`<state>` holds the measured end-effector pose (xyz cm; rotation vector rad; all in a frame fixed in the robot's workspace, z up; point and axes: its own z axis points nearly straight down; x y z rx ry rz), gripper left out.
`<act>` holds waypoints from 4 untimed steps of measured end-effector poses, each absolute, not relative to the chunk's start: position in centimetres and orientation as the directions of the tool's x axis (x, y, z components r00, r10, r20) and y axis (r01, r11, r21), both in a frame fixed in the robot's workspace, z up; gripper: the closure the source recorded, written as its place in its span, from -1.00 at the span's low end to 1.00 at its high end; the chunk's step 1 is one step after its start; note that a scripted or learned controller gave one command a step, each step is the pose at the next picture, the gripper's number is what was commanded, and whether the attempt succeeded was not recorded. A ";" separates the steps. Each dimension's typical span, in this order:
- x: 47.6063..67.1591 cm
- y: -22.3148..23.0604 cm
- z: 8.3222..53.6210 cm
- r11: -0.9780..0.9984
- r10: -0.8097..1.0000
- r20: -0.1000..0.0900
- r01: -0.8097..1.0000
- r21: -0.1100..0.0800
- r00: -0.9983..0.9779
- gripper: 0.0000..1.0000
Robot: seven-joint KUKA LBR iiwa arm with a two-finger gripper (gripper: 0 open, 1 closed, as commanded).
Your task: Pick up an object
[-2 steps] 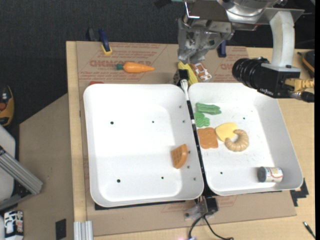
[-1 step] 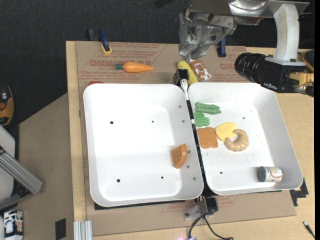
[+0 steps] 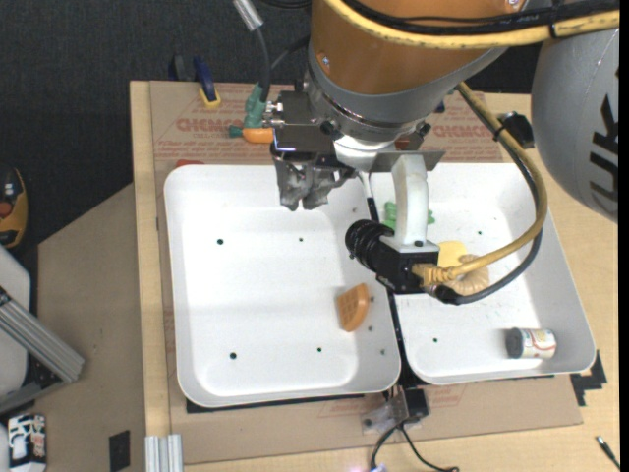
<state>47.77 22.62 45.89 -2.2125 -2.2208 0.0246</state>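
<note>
My gripper (image 3: pixel 305 193) hangs under the big orange-banded wrist, over the far edge of the left bin (image 3: pixel 226 293). Nothing shows beneath it but bare white floor. An orange-brown chunk (image 3: pixel 354 306) lies in the left bin near its right wall, well in front of the gripper. In the right bin (image 3: pixel 550 264) a green object (image 3: pixel 392 214) is partly hidden behind a white bracket on the arm. A yellow-tan object (image 3: pixel 460 264) sits by the cable, and a small grey cylinder with a white label (image 3: pixel 531 342) lies near the front right corner.
A black hose and tan cable (image 3: pixel 378 249) loop from the arm across the wall between the bins. Orange and green clutter (image 3: pixel 254 126) and a blue-yellow clip (image 3: pixel 205 85) sit on the cardboard behind the left bin.
</note>
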 end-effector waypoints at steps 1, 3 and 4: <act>47.9 22.4 54.0 0.001 1.000 0.005 1.000 0.009 -0.001 1.00; 48.0 22.5 55.7 0.003 1.000 0.004 1.000 0.006 -0.003 1.00; 48.0 22.6 56.7 0.004 1.000 0.006 1.000 0.008 -0.004 1.00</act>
